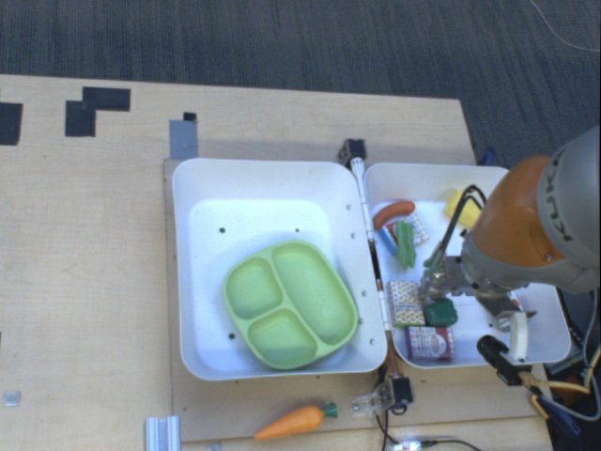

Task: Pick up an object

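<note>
The gripper (438, 294) is hanging low in the right white bin (554, 341); its grip cannot be told. A dark green block (441, 314) is lying just beneath it.

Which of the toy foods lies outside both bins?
The orange carrot, lying on the bare bench below the left bin; the red sausage and the others sit in the right bin.

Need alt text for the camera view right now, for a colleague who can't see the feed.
The grey and orange arm reaches from the right, its gripper low over small items in the right bin, by a dark green block. The left bin holds a green divided plate; a toy carrot lies on the bench below.
</note>
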{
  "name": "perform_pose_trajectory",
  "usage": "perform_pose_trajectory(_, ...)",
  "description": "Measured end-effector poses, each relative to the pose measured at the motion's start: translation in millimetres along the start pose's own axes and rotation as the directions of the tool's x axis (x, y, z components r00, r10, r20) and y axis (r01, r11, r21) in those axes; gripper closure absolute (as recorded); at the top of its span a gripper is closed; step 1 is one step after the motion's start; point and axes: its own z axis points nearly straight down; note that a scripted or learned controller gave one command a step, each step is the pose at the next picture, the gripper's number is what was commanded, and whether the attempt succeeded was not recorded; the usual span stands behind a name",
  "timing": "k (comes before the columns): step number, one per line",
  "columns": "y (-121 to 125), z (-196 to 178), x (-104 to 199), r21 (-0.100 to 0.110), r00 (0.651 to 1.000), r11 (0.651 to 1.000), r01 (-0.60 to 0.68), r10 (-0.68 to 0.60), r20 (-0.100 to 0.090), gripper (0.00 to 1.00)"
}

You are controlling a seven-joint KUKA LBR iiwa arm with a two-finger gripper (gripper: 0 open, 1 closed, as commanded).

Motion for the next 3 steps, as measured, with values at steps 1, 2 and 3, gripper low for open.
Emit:
perform_pose_trajectory(1,0.6,-1.0,-1.5,-0.003,1.000,1.000,-0.002,0.002,0.003,0.00)
perform_pose_trajectory(2,6.1,12.4,-2.4,0.017,1.000,1.000,-0.001,0.001,-0.003,0.00)
perform_pose_trajectory(3,9.7,-0.1,-1.0,0.007,1.000,1.000,0.003,-0.003,-0.004,1.00)
